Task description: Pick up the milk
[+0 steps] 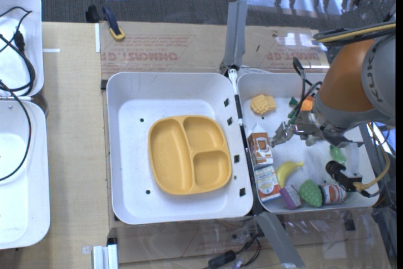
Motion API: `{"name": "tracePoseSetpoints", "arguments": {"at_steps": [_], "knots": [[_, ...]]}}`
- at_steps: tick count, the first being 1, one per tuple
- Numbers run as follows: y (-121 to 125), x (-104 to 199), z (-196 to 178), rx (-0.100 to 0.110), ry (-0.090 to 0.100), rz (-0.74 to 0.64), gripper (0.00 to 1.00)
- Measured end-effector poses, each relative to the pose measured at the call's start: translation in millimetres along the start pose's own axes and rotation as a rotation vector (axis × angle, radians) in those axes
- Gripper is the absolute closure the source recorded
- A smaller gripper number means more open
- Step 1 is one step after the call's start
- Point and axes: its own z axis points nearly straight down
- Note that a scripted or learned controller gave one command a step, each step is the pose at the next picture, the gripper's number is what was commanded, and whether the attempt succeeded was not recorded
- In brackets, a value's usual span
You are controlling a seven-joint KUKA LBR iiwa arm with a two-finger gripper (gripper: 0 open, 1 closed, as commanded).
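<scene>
Nearest the viewer, along the front wall of the right bin (272, 206), lie a purple item (290, 197), a green ridged item (310, 193) and a small labelled can (334, 193) on its side, all close together. Just behind them sits a yellow banana (289, 170). The milk (262, 164) (a long white carton with red and orange print) lies flat against the right bin's left wall, its length running front to back, well clear of the fingers. The gripper (283, 133) hangs above the white floor of this bin, just right of the carton's far end; its two slim metal fingers (279, 135) stand slightly spread with nothing between them. The arm (352, 82) enters from the right, its orange band over the bin's right half. Farther back rests a yellow waffle-like piece (263, 104). The left bin (119, 135) holds a yellow divided plate (189, 154) of three compartments.
</scene>
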Motion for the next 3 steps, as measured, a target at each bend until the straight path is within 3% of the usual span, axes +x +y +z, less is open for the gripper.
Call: {"name": "tracePoseSetpoints", "arguments": {"at_steps": [1,3], "knots": [[-26.3,77.7,-79.0,0.000,-0.001,-0.006,0.00],[-26.3,77.3,-79.1,0.000,-0.001,-0.005,0.00]]}}
